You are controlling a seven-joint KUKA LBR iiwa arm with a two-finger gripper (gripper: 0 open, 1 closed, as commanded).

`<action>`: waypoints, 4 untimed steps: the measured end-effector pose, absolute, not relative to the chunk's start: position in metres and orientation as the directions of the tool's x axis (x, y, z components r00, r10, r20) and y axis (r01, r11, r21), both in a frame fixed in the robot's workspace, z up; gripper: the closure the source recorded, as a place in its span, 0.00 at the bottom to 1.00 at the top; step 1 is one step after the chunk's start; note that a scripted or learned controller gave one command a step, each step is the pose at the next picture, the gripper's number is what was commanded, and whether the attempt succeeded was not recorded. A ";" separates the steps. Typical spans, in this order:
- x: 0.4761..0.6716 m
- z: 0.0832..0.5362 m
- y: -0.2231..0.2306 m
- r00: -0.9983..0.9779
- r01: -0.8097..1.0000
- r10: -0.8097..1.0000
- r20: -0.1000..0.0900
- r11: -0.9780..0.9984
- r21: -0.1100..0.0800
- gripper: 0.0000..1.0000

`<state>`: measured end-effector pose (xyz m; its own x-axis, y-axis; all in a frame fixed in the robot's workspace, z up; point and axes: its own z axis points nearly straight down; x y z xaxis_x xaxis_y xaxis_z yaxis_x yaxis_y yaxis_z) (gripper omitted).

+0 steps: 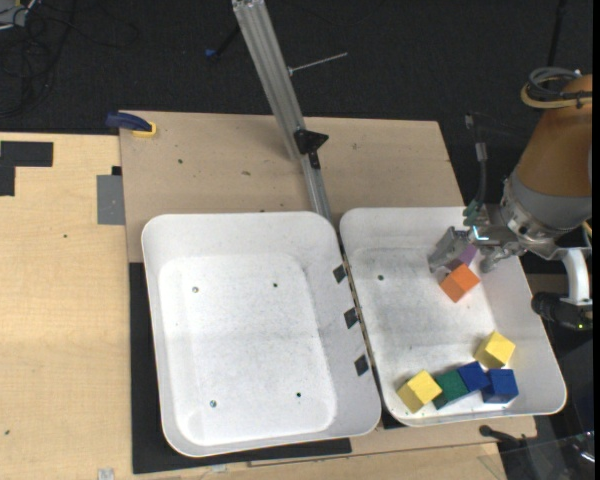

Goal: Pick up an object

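Grey two-finger gripper (pixel 467 251) sits over small orange cube (pixel 460 282) in right white bin (pixel 400 243); grip state unclear, cannot tell. Best centre squarely on the cube before closing.

— What is carrying everything here?

— A pale wooden bench (pixel 50 298) is filling the left and middle of the view, with a browner board (pixel 280 163) lying across its far part.

— And what is sitting directly on it?

— Two shallow white bins, side by side and touching along their inner edges — the left bin (pixel 180 418) and the right bin (pixel 400 230). A black mat (pixel 140 388) is showing under the left one. A slanted metal rail (pixel 280 88) is rising from the board, and a blue-and-yellow clamp (pixel 130 123) is gripping its far left corner.
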<state>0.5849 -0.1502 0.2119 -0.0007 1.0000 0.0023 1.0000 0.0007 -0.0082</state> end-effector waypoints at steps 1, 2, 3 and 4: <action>0.586 0.214 -0.151 0.000 1.000 1.000 0.001 0.000 -0.003 0.00; 0.584 0.150 -0.145 0.000 1.000 1.000 0.002 0.000 -0.009 0.00; 0.583 0.096 -0.144 0.002 1.000 1.000 0.002 -0.002 -0.009 0.00; 0.583 0.109 -0.146 0.008 1.000 1.000 0.001 -0.008 -0.005 1.00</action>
<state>0.5834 -0.1461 0.1090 0.0083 1.0000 0.0013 1.0000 -0.0083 -0.0052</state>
